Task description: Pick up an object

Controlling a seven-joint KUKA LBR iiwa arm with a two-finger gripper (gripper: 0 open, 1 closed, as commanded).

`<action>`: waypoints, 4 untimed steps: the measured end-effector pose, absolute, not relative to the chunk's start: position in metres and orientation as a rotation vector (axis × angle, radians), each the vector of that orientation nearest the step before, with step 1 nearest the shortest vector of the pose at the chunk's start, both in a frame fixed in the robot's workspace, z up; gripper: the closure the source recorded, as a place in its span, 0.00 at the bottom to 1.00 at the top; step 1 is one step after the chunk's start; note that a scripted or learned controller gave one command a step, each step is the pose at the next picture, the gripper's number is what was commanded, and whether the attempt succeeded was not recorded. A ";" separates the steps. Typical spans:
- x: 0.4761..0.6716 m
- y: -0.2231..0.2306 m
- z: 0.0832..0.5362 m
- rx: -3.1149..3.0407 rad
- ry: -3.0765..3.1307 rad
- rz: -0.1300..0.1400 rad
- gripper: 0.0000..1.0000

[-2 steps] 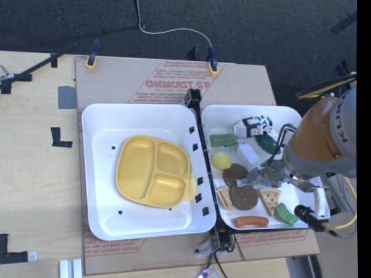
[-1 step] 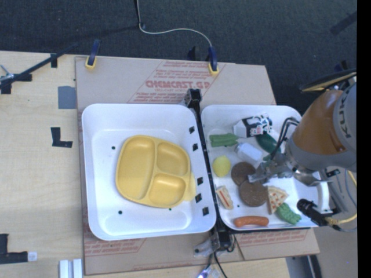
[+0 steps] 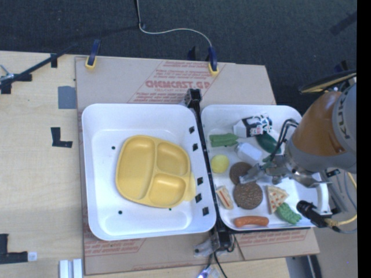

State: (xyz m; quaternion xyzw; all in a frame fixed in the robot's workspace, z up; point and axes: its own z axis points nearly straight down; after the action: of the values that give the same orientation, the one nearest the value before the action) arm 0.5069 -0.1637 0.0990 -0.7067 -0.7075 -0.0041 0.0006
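Observation:
The right bin (image 3: 223, 113) holds several toy foods. My gripper (image 3: 248, 175) hangs low over its middle, reaching in from the right, open with nothing between its fingers. Its tips lie at the right edge of a small brown disc (image 3: 238, 171). Just below sits a larger dark brown patty (image 3: 249, 196). A yellow ball (image 3: 219, 164) lies to the left, and a green pod (image 3: 223, 139) above that. A white bottle (image 3: 249, 152) lies just above the gripper. The arm's body covers the bin's right side.
The left bin (image 3: 95, 155) holds a yellow divided plate (image 3: 153, 171). Along the right bin's front lie a striped bun piece (image 3: 224, 197), an orange sausage (image 3: 251, 220), a sandwich wedge (image 3: 277, 197) and a green piece (image 3: 288, 213). A black-and-white carton (image 3: 255, 126) sits at the back.

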 end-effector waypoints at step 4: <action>0.615 -0.195 0.084 -2.193 -2.215 0.017 0.00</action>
State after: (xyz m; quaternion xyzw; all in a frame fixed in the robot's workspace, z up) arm 0.6147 -0.1950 0.0836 -0.7034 -0.7107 0.0056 0.0123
